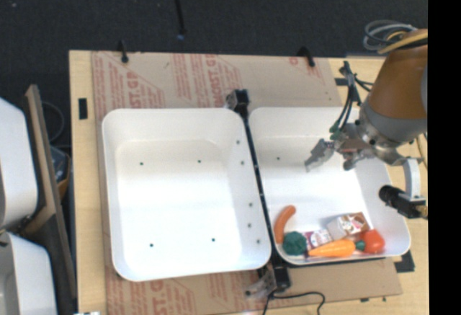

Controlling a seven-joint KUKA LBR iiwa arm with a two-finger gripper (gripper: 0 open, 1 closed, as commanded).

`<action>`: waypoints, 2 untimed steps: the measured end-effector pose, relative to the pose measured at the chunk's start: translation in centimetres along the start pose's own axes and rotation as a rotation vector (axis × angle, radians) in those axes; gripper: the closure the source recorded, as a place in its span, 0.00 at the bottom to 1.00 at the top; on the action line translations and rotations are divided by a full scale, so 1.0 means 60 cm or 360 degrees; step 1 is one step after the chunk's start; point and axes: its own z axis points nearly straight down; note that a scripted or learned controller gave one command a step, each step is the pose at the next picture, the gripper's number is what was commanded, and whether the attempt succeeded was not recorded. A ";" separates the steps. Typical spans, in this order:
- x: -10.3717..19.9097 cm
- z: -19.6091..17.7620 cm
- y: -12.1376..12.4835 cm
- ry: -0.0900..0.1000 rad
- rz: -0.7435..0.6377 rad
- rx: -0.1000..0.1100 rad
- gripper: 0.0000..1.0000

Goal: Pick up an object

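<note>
In the right bin (288, 135), several small objects are bunched along the near edge: an orange-red sausage-shaped piece (284, 221), a dark green lump (293, 242), an orange carrot (333, 249), a red tomato-like ball (372, 241), and a small printed box (347, 223). My gripper (334, 156) hangs over the bin's middle, well behind that cluster. It is open, one grey finger (317, 156) angled to the left, and nothing sits between the fingers.
The left bin (130, 162) lies beside the right one, with a black divider bar (251, 162) between them. The grey arm with its orange band (400, 86) reaches in from the right. Cables (349, 101) trail near the wrist.
</note>
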 end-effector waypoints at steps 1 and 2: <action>-0.004 0.070 0.000 0.0000 0.0000 0.0000 0.00; -0.005 0.049 0.002 -0.0001 0.0002 -0.0008 1.00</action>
